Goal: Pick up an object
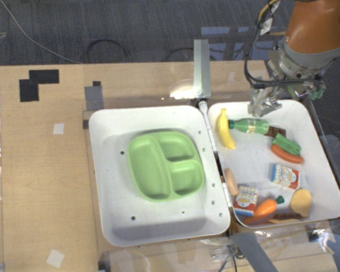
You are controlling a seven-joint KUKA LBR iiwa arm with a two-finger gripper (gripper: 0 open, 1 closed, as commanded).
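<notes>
The bench (39, 189) is a pale wood-coloured board, and it serves as landmark here. Beyond its far edge lies dark grey carpet floor (120, 19), with a thin pale cable (33, 39) trailing across it and a dark loop of cable (107, 49) just behind the bench edge. On the bench's far left corner sit black tape patches (37, 83) (stepped, like blocks). A grey metal bracket (201, 68) stands upright at the bench's far middle, with a bright glare of light (184, 91) at its foot. Small pale tape squares (59, 129) dot the bench's left side.
</notes>
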